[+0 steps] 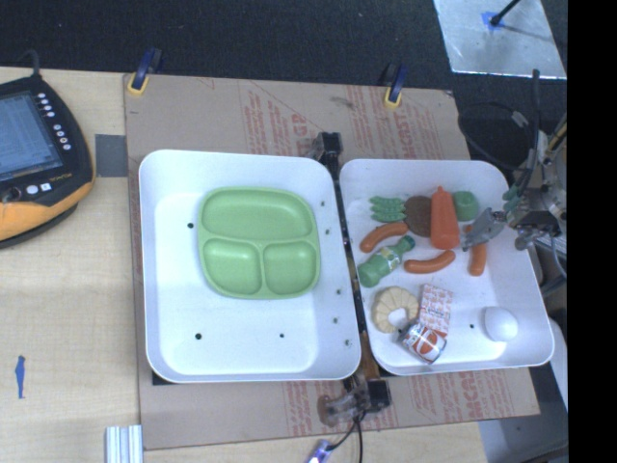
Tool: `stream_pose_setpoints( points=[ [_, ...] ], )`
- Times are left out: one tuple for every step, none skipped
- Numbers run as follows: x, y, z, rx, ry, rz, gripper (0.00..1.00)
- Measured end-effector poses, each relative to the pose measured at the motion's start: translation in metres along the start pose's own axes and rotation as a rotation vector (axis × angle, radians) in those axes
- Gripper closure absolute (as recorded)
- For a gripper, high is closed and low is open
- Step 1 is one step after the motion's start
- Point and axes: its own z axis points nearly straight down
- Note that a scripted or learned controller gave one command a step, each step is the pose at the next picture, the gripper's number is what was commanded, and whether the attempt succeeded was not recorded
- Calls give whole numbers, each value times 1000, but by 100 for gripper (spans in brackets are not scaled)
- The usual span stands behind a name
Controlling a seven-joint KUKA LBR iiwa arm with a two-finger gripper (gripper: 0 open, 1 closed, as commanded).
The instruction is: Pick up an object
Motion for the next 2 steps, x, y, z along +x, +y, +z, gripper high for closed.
stream_pose_setpoints(
  points=[
    [-33, 30, 133, -9, -3, 0, 0],
    [5, 91, 137, 1, 1, -1, 0]
  ],
)
